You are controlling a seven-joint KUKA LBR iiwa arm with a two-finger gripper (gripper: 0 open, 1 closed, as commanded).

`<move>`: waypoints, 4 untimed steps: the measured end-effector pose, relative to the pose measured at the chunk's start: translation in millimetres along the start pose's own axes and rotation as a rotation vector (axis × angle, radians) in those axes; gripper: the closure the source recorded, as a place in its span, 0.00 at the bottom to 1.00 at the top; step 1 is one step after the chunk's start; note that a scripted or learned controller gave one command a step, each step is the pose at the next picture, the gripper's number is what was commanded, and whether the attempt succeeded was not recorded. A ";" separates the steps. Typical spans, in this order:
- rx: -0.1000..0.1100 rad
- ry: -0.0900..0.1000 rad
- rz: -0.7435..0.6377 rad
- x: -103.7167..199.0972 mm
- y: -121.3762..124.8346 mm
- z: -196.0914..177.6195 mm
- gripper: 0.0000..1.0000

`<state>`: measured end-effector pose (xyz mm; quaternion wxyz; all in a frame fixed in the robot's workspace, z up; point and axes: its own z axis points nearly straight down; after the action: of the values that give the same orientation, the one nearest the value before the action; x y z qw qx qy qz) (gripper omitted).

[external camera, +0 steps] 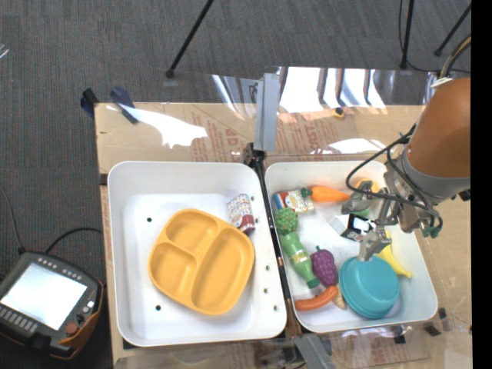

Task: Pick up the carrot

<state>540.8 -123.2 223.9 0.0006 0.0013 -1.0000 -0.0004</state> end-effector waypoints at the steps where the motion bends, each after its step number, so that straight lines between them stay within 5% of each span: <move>1: -0.002 0.004 0.033 -72.5 -16.6 50.5 0.00; 2: -0.002 0.007 0.094 -79.4 -63.6 141.5 0.00; 4: 0.005 0.011 0.390 -94.1 4.5 136.5 0.00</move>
<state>634.8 -118.3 87.3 0.0061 -0.1926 -0.9813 0.0020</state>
